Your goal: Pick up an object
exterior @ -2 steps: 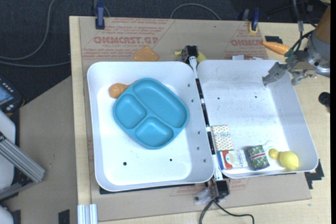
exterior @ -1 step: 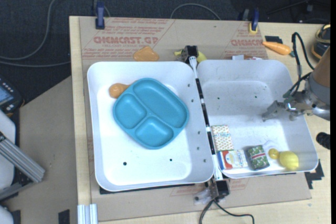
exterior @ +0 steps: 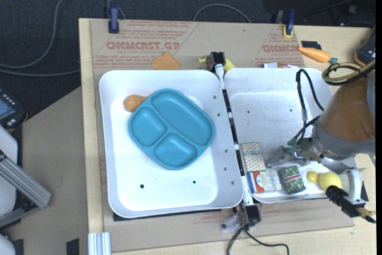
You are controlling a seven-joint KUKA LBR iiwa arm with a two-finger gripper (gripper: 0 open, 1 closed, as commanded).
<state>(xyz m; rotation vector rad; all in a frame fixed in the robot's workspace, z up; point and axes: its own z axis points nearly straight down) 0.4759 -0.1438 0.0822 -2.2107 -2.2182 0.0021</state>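
The pale wooden worktop (exterior: 89, 128) carries two shallow white bins side by side, and the black clip and seam where they meet serves as the landmark here. The left white bin (exterior: 119, 188) lies on the far side of that seam from the arm, and the right white bin (exterior: 262, 98) lies on the arm's side of it.

The grey arm with its orange band (exterior: 349, 113) reaches over the right bin's near outer corner, well away from the seam.

A blue plastic tray with three compartments (exterior: 172, 127) lies flat in the left bin, just beside the seam. A small orange rounded object (exterior: 132, 103) peeks out from the tray's far edge, on the side away from the seam.

The tool (exterior: 290, 155) hangs low over the right bin's near part, a short way from the seam; whether it is released or clenched cannot be told. Just beside it lie a small patterned packet (exterior: 252, 156) touching the seam, a red and white flat carton (exterior: 264, 181), a green packet (exterior: 291, 179) and a yellow rounded toy (exterior: 327, 178), furthest from the seam.
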